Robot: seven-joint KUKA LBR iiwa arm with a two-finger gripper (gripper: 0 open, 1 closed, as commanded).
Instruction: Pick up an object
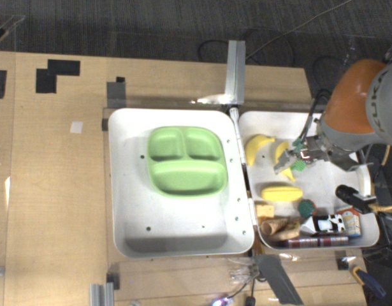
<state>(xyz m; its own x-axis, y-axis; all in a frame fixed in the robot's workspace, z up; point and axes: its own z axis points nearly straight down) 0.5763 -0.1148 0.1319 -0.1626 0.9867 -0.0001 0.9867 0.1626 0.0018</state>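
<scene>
Two white bins sit side by side on the wooden worktop (49, 190). The left bin (129, 231) holds a green divided plate (185, 159), lying flat near its centre. The right bin (371, 234) is cluttered: a yellow banana-like piece (258, 148) at upper left, a yellow oblong (282, 192) below it, a dark green lump (306, 206) just beside that, and a row of mixed items along the near wall, including a black-and-white cow-patterned piece (331, 222) and a dark marker (317, 240). The arm (355, 107) reaches in from the right. Its hand (291, 160) hovers low over the right bin's upper middle, between the yellow pieces. Finger spread: cannot tell; nothing visibly held.
</scene>
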